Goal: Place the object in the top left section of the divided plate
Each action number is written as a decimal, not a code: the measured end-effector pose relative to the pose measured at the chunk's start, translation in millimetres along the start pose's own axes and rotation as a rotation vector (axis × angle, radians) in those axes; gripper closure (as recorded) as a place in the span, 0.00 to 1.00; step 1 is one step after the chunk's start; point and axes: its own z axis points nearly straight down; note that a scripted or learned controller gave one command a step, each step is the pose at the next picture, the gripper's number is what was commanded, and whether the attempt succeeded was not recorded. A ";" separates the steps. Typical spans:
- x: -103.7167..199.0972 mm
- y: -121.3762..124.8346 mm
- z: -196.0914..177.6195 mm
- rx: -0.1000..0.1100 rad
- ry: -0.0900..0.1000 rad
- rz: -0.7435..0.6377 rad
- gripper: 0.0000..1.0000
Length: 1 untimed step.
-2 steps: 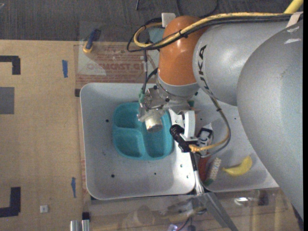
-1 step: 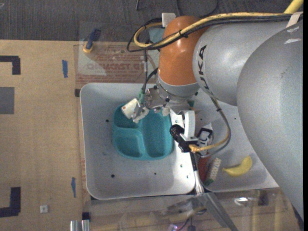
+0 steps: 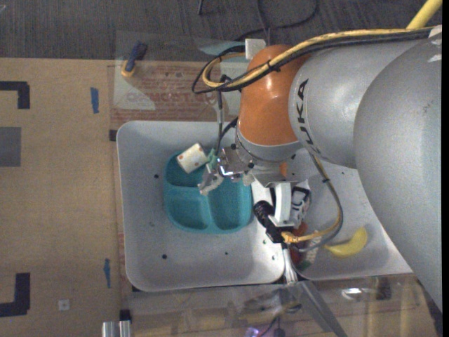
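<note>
Inside the left white bin (image 3: 140,188), a teal divided plate (image 3: 203,206) under a cream cylinder (image 3: 191,158).

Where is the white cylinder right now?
The white cylinder sits at the teal plate's upper edge in the left bin, just left of the tool.

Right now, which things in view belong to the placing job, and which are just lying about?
Belongs to the job:
- teal divided plate in the left bin
- white cylinder with a red end, over the plate's upper left edge
- gripper, beside the cylinder

Just lying about:
- banana in the right bin
- dark reddish item near the banana, too hidden to name
</note>
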 end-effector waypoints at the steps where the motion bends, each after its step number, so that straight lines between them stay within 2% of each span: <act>1: -2.8 1.0 -10.1 -0.002 0.001 0.006 1.00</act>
